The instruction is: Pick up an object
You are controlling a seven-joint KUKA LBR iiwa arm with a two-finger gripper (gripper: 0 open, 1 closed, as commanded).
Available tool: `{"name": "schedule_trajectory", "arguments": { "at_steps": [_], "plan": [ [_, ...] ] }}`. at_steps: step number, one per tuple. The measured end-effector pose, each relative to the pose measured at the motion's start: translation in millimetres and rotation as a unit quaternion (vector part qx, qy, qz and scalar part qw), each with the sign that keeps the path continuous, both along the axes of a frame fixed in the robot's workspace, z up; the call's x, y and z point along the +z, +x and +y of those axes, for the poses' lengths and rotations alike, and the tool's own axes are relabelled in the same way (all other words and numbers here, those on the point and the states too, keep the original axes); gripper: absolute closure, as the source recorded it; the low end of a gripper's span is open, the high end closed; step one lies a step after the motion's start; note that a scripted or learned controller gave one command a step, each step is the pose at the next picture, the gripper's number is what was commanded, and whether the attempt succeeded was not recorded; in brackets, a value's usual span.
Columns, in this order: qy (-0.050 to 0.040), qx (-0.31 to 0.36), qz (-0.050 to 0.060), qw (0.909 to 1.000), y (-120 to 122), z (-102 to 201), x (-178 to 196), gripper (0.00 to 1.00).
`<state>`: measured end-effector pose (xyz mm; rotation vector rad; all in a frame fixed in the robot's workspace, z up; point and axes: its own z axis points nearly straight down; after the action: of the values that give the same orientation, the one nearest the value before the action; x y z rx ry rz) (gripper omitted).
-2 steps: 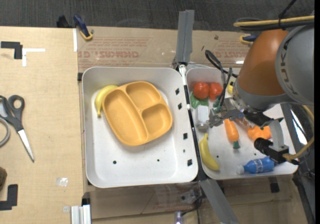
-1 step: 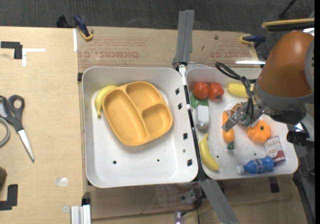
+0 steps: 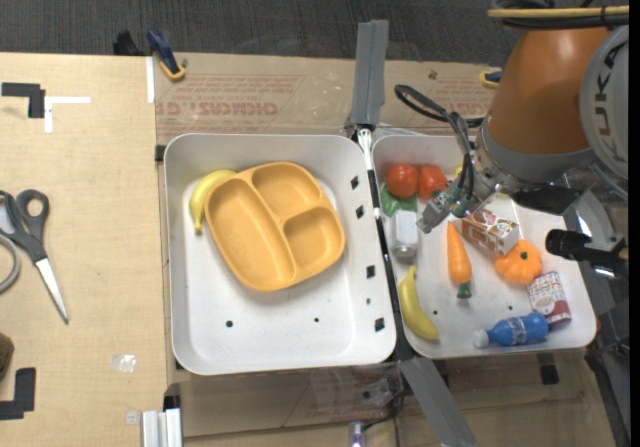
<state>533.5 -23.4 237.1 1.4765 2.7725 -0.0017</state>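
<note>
Bottle and banana lie nearest, in the right bin. Gripper hovers above the carrot; finger spacing cannot be told. Carrot looks light, stiff, smooth plastic; take it across mid-body.

White bins. Orange-yellow plate. Yellow banana beside it; second banana also yellow. Orange carrot; red tomatoes; blue bottle, white cap. Arm orange and grey.
</note>
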Motion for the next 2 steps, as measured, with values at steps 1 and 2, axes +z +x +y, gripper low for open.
{"name": "schedule_trajectory", "arguments": {
  "at_steps": [1, 2],
  "plan": [
    [0.0004, 0.059, 0.001, 0.9983, -47.1, 10.6, -46.3, 1.0],
    [-0.0003, 0.051, 0.0, 0.9987, -16.4, -92.7, 8.5, 1.0]
  ]
}}
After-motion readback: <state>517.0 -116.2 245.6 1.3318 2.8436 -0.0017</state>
